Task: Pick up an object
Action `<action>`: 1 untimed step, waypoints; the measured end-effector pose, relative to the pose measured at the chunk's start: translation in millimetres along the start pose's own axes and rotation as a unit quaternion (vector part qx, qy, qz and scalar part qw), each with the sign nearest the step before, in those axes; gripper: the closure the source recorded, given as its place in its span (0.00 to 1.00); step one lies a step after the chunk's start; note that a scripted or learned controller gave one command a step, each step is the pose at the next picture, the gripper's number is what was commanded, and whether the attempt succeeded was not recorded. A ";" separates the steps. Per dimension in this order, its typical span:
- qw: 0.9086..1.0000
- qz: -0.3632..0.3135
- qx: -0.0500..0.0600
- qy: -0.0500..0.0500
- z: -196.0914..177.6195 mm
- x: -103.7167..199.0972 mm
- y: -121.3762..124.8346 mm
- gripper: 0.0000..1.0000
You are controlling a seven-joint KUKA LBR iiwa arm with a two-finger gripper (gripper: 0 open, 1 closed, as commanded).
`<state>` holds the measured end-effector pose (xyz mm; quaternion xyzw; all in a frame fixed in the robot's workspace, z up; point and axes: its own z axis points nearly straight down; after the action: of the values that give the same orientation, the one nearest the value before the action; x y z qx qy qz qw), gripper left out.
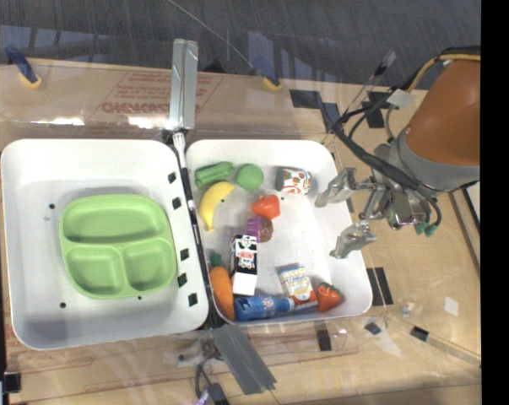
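Toys crowd the right white bin; nearest the pincer lies the small orange-and-white printed can, on its side by the far wall. The 2-finger gripper hangs over the bin's right rim, fingers wide apart, holding nothing; the can lies to its left.

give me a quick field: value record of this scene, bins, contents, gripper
left bin: holds a green divided tray
right bin: holds toy food and small packs
upper items: green vegetable, green ball, can lying on its side
middle items: banana, red pepper, purple piece, black and white carton
lower items: carrot, blue bottle, snack pack, strawberry
gripper: fingers open, over the right bin's right rim, holding nothing
task status: no object picked up yet
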<state>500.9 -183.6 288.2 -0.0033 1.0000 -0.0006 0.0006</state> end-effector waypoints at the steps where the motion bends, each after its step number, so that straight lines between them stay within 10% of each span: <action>1: 0.999 -0.043 -0.004 0.007 162.7 -68.6 -11.3 0.00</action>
<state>569.8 -194.7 125.5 -0.0468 0.9989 0.0029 -0.0063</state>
